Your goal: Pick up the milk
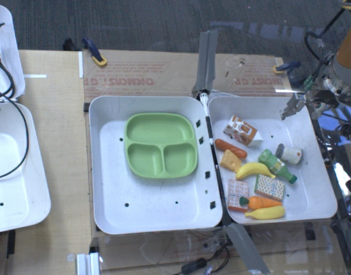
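A milk carton (242, 131) lies in the right bin (313, 153), above a banana (253, 170). A green divided tray (162, 144) sits left of the carton.

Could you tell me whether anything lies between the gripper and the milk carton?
Nothing visible does. The gripper hangs over the right bin's far right corner, and bare bin floor separates it from the milk carton; the other food lies nearer the camera.

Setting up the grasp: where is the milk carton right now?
The milk carton lies in the right bin, toward its upper left, just above the hot dog.
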### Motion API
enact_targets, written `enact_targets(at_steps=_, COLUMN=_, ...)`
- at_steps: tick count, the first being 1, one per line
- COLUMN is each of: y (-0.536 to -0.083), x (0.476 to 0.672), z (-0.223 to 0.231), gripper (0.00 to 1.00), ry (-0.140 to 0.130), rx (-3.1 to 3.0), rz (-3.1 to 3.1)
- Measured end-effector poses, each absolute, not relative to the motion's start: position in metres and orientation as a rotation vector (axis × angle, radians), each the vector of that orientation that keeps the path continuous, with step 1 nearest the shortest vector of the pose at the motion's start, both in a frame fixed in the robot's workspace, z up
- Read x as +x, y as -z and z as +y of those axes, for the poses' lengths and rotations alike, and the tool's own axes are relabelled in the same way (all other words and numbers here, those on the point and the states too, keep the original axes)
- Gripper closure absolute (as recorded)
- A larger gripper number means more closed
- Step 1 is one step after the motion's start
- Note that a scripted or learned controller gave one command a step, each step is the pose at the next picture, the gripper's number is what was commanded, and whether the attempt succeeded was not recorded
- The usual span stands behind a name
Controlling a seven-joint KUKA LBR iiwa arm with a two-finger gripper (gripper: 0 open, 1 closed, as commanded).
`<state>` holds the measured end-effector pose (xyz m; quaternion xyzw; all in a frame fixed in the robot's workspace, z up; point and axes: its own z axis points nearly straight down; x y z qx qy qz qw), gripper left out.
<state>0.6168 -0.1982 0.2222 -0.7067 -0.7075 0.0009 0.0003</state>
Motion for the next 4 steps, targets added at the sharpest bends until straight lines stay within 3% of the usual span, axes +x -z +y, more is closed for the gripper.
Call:
enact_targets(at_steps=1, y=-0.092, x=0.645, z=-0.172, gripper=0.00, ry=-0.002, rx=-2.477, rz=-1.934)
enact_targets(at_steps=2, y=-0.092, x=0.626, z=-0.107, gripper=0.00, ry=-0.004, rx=-2.685, rz=-1.629)
enact_targets(at_steps=3, y=-0.100, x=0.626, z=-0.108, gripper=1.00, ry=-0.008, rx=-2.683, rz=-1.631)
enact_targets(at_steps=4, y=-0.191, x=0.575, z=-0.030, gripper=1.00, ry=-0.007, rx=-3.036, rz=-0.806)
